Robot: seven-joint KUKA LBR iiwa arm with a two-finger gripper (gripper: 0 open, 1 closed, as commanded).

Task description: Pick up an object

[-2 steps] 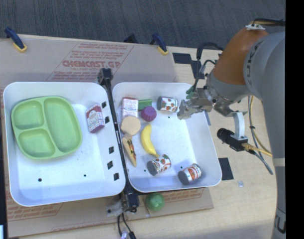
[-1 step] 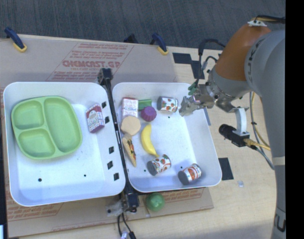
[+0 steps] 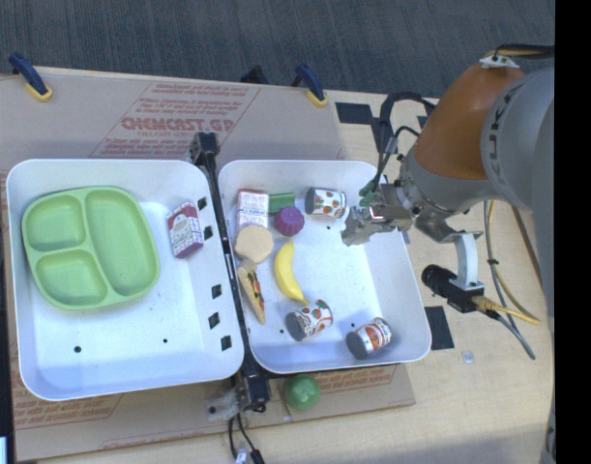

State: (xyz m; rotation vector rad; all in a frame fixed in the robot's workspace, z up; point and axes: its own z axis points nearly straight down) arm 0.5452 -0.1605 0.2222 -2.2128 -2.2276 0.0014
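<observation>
camera view, arm bent in from right, hand (image 3: 361, 222) low over right bin (image 3: 397, 298) edge, grip state unclear

Grey arm (image 3: 527, 133), orange band, black cables

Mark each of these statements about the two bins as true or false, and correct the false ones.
1. The green divided plate lies in the left bin. True.
2. The banana lies in the left bin. False: it lies in the right bin, below the purple ball.
3. The gripper is above the right bin, near its right wall. True.
4. The gripper holds the banana. False: the banana lies on the bin floor, apart from the gripper.
5. Two small cans lie near the front of the right bin. True.
6. The small green ball sits on the plate. False: it lies outside the bins, on the cardboard by the right bin's front edge.
</observation>
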